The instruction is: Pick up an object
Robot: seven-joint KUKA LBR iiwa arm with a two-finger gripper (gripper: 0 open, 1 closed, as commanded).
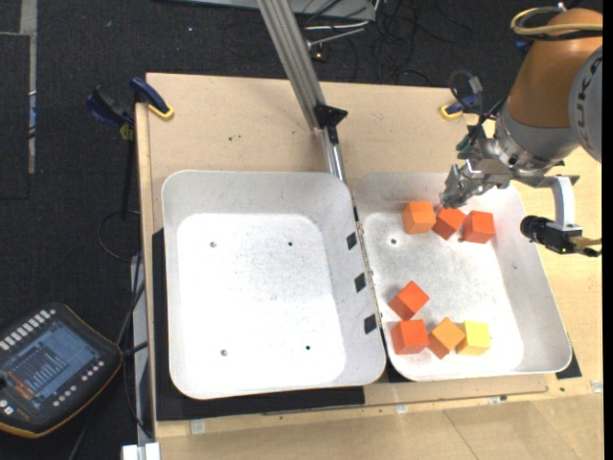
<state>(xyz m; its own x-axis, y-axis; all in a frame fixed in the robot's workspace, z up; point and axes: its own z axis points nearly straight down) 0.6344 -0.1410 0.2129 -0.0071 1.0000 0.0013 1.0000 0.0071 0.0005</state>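
Here, seven blocks (413,299) (six orange, one yellow); gripper (454,197) fingers' state indiscernible.

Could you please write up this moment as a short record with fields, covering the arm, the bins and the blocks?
arm: reaches in from the right, gripper low over the far end of the right bin
nearest blocks: three in a row just under the gripper, orange block, red-orange block, red block
middle of bin: lone red-orange block
near end of bin: red-orange cube, orange cube, yellow block in a row
left bin: white, speckled
grasp: none visible
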